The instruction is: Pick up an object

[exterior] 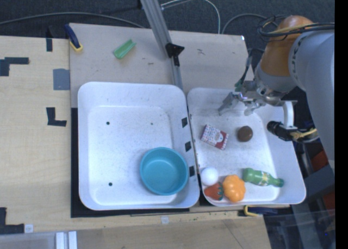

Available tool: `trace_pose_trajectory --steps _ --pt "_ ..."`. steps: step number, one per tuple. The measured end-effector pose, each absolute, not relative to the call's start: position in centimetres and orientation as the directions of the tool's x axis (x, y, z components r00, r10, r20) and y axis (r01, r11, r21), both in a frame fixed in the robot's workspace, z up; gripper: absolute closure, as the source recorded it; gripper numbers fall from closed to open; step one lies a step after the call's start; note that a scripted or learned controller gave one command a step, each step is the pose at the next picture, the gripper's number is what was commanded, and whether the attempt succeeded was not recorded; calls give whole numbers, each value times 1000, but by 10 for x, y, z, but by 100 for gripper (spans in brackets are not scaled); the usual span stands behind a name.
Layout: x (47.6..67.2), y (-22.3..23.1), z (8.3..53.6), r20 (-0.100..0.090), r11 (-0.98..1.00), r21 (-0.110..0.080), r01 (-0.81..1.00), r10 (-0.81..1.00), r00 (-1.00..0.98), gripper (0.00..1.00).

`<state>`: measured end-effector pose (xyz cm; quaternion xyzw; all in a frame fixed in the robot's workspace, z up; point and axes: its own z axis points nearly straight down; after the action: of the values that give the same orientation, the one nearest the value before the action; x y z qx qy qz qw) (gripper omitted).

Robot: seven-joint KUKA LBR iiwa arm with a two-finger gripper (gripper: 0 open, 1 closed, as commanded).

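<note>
While the grey arm [304, 63] reaches in from the right, its pincer [239, 106] hangs over the far end of the right-hand bin [283, 161] with its two fingers spread apart and nothing between them. Below it, near the bin's middle, lie a small red carton [214, 136] and, to its right, a brown round object [245, 133] — the two sit apart, and neither touches the pincer. At the near end of the same bin a white ball [209, 175], a red piece of toy food [214, 191] and an orange toy pepper [234, 188] crowd together, with a green bottle [262, 178] lying on its side just to their right. The left-hand bin [109, 112] holds a blue bowl [163, 170], upright in its near right corner. On the table [98, 63] beyond the bins lies a green block [124, 49].
</note>
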<state>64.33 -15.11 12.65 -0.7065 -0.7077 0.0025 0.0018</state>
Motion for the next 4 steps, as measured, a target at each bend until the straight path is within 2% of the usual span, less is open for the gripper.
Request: trace_pose_trajectory --steps 1,2,4 --pt "643 -150 86 -2 2 -3 1000 1000 -2 0" --pt "643 -149 98 -1 4 -2 1000 1000 -4 100" --pt "645 -148 184 0 2 4 1000 1000 -2 100"
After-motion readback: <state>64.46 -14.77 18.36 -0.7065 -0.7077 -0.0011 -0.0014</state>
